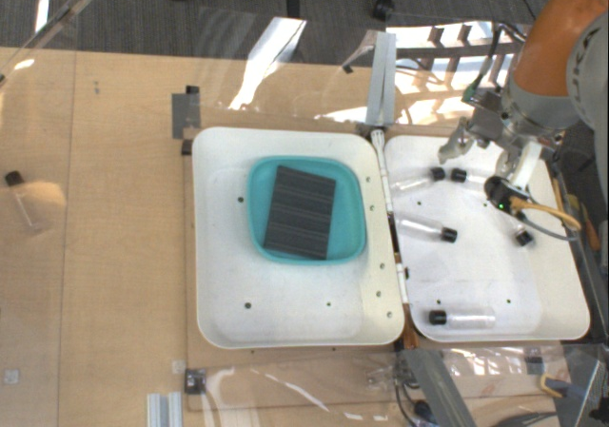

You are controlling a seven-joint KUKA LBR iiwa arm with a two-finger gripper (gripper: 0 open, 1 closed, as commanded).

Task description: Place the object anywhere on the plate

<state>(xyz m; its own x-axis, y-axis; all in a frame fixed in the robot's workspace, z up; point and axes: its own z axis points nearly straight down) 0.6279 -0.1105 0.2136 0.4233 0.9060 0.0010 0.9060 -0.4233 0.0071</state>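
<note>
On my feed, the shallow white left-hand bin [219,306] sat on the pale wooden surface [95,225] at centre frame. It carried a rounded teal plate [354,225]. A dark grey ribbed rectangular block [301,213] lay flat on that plate, well inside the rim and tilted slightly from the bin's edges.

I took that block to be the task's object, so I judged the placing done, with nothing left but to clear the arm.

Further right, the second white bin [538,311] held several clear tubes with black caps [425,227], scattered apart. The grey two-finger gripper [455,145] hung over that bin's upper part, well apart from the plate. No object showed between the jaws, and I could not tell whether they were open or closed.
</note>
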